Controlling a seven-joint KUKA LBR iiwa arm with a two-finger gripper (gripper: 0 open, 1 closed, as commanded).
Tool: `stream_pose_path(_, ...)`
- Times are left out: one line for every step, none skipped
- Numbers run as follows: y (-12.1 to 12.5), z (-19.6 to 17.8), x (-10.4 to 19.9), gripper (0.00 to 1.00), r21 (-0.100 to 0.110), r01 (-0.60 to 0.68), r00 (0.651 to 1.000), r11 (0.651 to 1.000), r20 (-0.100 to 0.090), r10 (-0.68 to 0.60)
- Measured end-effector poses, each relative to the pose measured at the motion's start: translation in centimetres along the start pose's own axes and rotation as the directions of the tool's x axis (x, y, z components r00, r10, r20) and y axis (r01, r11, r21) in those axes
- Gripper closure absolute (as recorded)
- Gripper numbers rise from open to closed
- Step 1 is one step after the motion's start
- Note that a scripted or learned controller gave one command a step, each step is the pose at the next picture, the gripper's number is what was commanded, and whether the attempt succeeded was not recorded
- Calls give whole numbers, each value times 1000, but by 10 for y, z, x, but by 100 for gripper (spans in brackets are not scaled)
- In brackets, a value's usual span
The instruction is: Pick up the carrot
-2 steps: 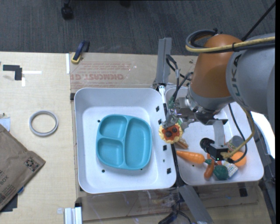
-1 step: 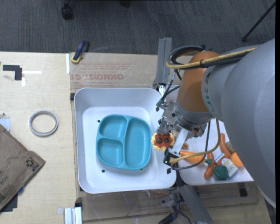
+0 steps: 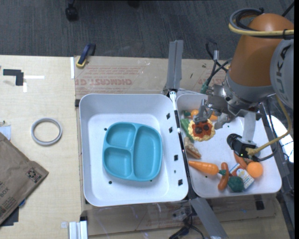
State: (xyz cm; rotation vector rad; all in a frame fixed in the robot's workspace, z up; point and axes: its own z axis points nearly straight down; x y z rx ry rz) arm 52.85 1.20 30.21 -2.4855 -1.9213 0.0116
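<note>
Orange-banded arm bent over right bin (image 3: 268, 186), gripper (image 3: 204, 113) state unclear, carrot (image 3: 204, 167) lying apart

A: What's beyond the surface (image 3: 37, 100)?
B: Dark grey carpet floor (image 3: 140, 23), with a chair caster (image 3: 71, 11) at the top.
A: And the surface itself?
B: Pale wood, evenly lit.

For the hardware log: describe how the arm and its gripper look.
The arm is a bulky rounded KUKA unit, grey with a broad glossy orange band above the wrist. A tan cable loops over its top, and thin black and green cables run down beside it. The gripper is a small dark metal assembly.
</note>
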Motion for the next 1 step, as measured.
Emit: stream_pose_path(-20, 53, 16, 100, 3, 110, 994, 994, -1, -110)
